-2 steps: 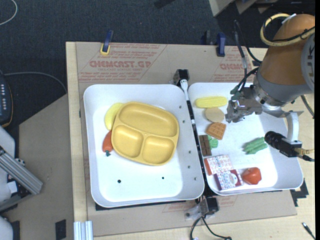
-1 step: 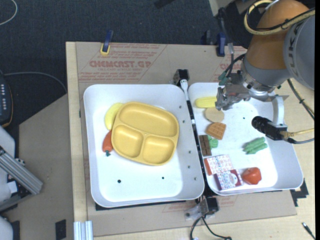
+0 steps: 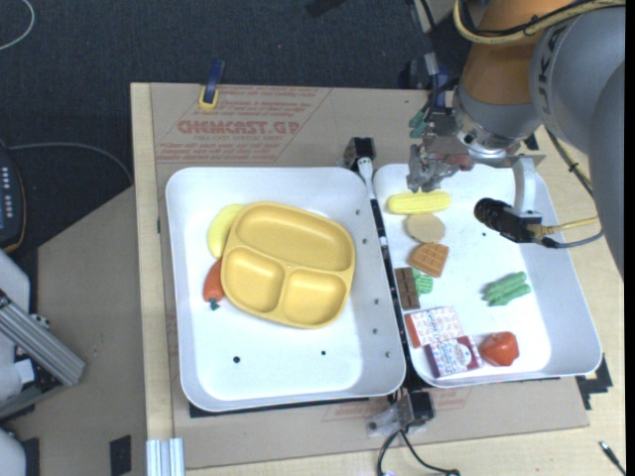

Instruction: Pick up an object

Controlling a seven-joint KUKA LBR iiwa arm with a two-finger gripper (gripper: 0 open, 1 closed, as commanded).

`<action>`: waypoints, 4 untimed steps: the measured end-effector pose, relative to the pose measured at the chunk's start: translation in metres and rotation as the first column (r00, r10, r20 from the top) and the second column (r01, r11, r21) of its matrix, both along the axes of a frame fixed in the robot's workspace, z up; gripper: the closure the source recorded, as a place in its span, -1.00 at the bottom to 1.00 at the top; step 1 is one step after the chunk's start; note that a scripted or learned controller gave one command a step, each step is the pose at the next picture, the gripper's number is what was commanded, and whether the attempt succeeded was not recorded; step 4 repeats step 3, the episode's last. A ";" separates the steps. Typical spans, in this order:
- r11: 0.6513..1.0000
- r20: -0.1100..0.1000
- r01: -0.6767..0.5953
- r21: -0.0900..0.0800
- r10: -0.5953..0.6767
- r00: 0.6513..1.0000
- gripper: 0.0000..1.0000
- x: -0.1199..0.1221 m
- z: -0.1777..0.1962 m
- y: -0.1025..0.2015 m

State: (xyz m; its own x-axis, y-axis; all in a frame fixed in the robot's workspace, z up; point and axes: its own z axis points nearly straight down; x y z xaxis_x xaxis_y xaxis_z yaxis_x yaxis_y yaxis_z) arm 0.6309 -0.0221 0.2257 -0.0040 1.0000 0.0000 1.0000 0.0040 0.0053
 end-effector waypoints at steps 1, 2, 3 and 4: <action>1.000 -0.003 0.001 0.000 -0.001 1.000 1.00 0.007 -0.010 0.023; 1.000 -0.001 0.002 -0.001 -0.002 1.000 1.00 0.009 0.010 0.020; 1.000 -0.008 0.004 -0.001 -0.004 1.000 1.00 0.013 -0.011 0.015; 1.000 -0.008 0.004 -0.001 -0.004 1.000 1.00 0.013 -0.011 0.015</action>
